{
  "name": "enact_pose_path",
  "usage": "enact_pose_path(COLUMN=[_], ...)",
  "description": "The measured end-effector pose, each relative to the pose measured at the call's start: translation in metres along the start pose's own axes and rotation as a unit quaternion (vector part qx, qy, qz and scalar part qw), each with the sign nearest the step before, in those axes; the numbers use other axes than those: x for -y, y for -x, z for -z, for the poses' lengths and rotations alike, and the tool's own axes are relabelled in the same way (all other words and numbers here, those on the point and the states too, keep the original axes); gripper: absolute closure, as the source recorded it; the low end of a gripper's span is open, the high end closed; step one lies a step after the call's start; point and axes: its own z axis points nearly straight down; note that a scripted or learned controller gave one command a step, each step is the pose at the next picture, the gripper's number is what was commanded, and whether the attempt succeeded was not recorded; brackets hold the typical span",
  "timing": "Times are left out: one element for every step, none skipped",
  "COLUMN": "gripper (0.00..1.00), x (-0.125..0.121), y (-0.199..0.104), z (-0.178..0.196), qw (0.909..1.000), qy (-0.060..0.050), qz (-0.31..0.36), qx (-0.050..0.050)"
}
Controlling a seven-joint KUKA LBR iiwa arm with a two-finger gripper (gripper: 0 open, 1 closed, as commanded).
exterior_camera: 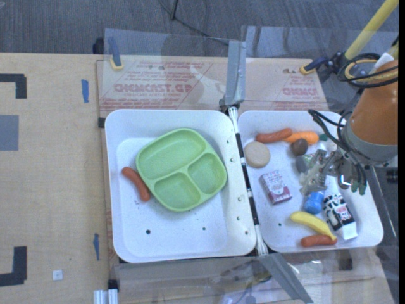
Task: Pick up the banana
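Lying near the front wall of the right bin (373,230), the banana (311,222) is yellow, short and gently curved, just above a sausage (314,240) and beside a small carton (338,213). Both bins sit on a wooden bench (50,170); the left bin (120,233) holds a green plate (181,168). The gripper (323,170) hangs above the banana, apart from it; I cannot tell how its jaws stand.

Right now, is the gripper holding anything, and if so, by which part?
Nothing is visibly held. The gripper hovers over the right bin, above the banana, which lies on the bin floor, apart from it.
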Motion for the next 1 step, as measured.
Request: enact_pose_path(gripper=[0.00], x=[0.0003], y=[0.0000], z=[0.0000], qw=[1.0000], qy=[0.000], qz=[0.000], qx=[0.000])
